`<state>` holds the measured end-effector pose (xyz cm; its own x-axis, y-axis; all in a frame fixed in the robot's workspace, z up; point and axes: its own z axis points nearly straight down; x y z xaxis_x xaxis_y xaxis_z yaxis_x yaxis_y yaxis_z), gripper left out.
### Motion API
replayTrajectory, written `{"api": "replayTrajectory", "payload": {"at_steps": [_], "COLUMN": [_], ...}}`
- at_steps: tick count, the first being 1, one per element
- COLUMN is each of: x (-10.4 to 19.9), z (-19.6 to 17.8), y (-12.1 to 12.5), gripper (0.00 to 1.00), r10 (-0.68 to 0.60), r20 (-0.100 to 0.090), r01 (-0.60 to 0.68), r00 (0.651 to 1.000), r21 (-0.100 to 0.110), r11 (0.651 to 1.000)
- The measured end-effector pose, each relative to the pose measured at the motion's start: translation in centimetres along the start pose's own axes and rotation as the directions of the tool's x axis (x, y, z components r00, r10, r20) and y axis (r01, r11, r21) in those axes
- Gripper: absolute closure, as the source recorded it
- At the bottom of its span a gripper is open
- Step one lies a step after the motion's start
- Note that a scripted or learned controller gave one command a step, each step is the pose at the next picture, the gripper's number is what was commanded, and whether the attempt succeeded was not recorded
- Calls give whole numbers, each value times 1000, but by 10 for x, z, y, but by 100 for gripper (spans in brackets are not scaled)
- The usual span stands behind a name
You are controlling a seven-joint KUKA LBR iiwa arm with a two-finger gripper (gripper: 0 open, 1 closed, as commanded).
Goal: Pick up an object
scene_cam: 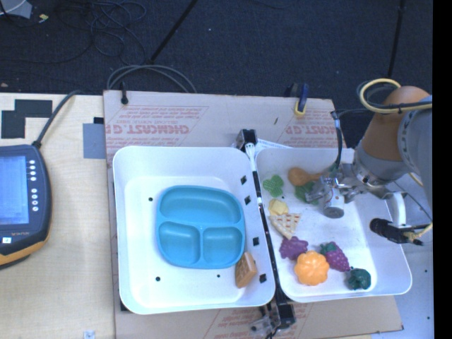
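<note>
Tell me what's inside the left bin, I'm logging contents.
The left bin holds a blue divided tray and a brown bread-like piece near its right wall. Whatever lies under the tray is covered.

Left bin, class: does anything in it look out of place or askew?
Yes. A brown bread-like piece lies outside the blue divided plate, tilted against the left bin's right wall near its front corner. All the other toy foods, such as the orange pumpkin, sit in the right bin.

Arm (395, 143) reaches leftward; gripper (326, 193) angled low, grip unclear.
</note>
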<state>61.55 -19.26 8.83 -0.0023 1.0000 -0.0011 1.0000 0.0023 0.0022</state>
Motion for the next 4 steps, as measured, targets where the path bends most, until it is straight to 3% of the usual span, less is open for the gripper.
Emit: {"api": "replayTrajectory", "payload": {"at_steps": [1,4], "x": [-20,12], "z": [0,1], "y": [30,28], "gripper": [0,0], "r10": [-2,1], "r20": [0,-1], "r01": [2,-1], "r00": [1000,1000], "r21": [0,5], "r11": [1000,1000]}}
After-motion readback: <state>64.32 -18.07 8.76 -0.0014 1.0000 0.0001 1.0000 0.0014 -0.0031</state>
